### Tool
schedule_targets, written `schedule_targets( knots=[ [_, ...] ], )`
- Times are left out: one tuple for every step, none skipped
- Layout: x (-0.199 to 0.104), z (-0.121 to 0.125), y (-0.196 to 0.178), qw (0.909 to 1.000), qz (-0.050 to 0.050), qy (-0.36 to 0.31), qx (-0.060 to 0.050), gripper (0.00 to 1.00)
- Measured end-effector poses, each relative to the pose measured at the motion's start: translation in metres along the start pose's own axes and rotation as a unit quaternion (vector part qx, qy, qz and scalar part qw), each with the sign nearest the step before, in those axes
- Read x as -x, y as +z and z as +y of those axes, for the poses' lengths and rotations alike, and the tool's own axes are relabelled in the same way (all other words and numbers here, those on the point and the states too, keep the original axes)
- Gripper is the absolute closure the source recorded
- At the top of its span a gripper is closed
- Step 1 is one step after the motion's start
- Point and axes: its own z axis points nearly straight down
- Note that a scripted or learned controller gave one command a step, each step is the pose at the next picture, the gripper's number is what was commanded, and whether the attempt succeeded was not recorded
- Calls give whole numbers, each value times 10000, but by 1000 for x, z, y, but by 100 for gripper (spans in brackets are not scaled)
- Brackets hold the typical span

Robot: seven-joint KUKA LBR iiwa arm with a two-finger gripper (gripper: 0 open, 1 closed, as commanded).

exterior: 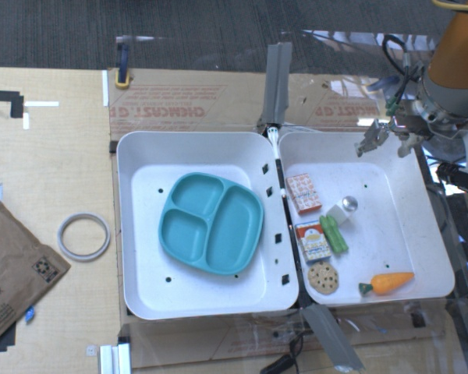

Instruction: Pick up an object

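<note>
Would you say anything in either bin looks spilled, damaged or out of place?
Nothing stands out: the teal plate lies flat in the left bin, and the small items, like the carrot and cookie, lie loose in the right bin.

From where I stand, the arm shows at about two o'clock: a broad orange band, rounded like a barrel, with a pale ring at its top edge. Below the band sits a grey metal wrist section, paler and shinier on its lower rim. Black cables loop out at the nine o'clock side of the wrist, curling over it. The gripper is made of grey, angular metal pieces, thin and bracket-like. I cannot make out screws or markings.
</note>
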Motion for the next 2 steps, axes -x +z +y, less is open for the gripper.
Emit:
schedule_targets(
  knots=[
    [0,-37,120,9988,4,-489,1,0],
    [-34,-73,127,9990,4,-438,0,0]
  ],
)
